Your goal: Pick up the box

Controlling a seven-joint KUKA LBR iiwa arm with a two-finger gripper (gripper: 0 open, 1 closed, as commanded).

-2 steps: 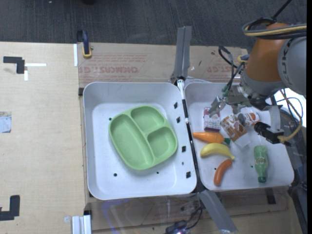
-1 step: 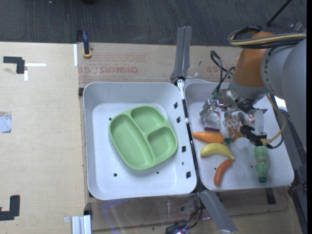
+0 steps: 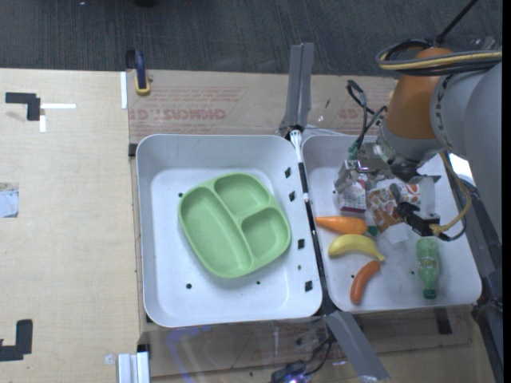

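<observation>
Inside right bin [image 3: 459,290], box [image 3: 354,188] lying near upper left corner, just above carrot [image 3: 342,224]. Gripper [image 3: 385,183] hovering beside it; finger state cannot tell. Likely light, stiff cardboard, glossy; gripping across narrow sides looking best.

The scene was evenly and brightly lit from above, with soft, short shadows. The white bins [image 3: 152,238] ran close to overexposed, and a faint bluish-purple glare lay along the bench's front edge [image 3: 239,345]. The green plate [image 3: 233,224] was crisp, while the arm [image 3: 455,94] at the right looked soft and slightly blurred. The dark floor [image 3: 239,14] at the top was dim, with little detail.
</observation>
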